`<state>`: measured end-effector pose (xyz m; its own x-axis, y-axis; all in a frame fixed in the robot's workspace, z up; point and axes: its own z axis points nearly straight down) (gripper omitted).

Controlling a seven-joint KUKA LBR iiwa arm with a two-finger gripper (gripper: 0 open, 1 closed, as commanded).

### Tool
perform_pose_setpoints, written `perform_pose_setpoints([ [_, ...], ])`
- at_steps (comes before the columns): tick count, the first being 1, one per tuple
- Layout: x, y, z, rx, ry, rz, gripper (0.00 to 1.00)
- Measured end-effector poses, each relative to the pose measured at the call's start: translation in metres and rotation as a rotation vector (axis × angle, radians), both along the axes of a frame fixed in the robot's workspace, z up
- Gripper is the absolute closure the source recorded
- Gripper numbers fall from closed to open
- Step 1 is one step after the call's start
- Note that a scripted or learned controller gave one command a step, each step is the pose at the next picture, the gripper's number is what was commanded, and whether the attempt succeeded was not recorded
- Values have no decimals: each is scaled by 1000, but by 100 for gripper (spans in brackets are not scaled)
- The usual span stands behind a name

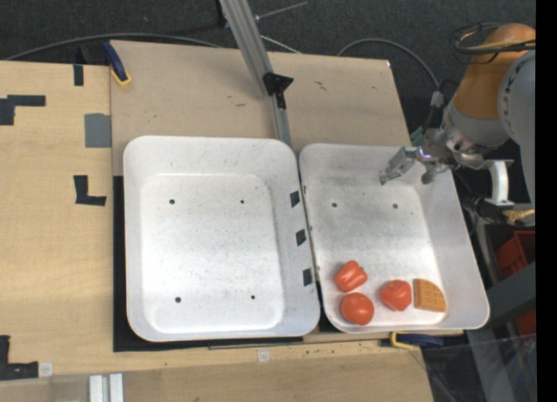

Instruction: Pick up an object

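Note:
Three small red items lie along the near edge of the right bin (452, 217): a red pepper-like piece (350, 276), a round red piece (357, 308) and another red piece (395, 295). Beside them on the right rests a tan waffle-like block (428, 295). My gripper (407, 169) hangs over the far right part of that bin, well apart from these items. Its two fingers stand spread, with nothing between them.
The left bin (209, 235) sits beside the right one, with black clips (300, 237) along the seam. A slanted metal pole (248, 35) rises at the back. The grey arm with its orange band (492, 87) comes in from the right.

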<state>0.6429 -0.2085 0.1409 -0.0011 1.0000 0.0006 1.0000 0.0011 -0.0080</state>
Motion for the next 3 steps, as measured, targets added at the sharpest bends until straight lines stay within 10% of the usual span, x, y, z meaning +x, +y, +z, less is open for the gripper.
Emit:
perform_pose_setpoints([
  [1,-1,1,-54,-1,-2,1,0],
  [2,0,2,-40,-2,-7,2,100],
  [3,2,6,3,-1,-12,1,100],
])
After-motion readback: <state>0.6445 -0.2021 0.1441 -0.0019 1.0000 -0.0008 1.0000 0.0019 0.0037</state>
